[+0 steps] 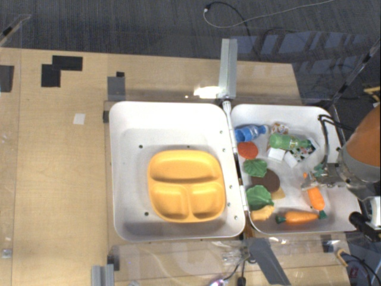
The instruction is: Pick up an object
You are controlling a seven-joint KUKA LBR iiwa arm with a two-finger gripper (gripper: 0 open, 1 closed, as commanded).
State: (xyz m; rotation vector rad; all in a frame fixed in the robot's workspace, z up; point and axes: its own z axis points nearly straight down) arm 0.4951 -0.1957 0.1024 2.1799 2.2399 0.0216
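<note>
The arm [363, 145] hangs over the right bin [318, 112], above a small carrot [315, 198]. Whether anything is grasped I cannot tell, so the pick looks unfinished.

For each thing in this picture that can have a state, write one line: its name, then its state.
yellow tray: upright in the left bin, compartments bare.
blue bottle: lying on its side in the right bin.
green bottle: lying on its side.
carrot: lying flat by the near wall.

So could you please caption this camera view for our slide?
Grey arm's gripper over toy-filled right white bin; yellow divided plastic tray in left white bin.
</note>
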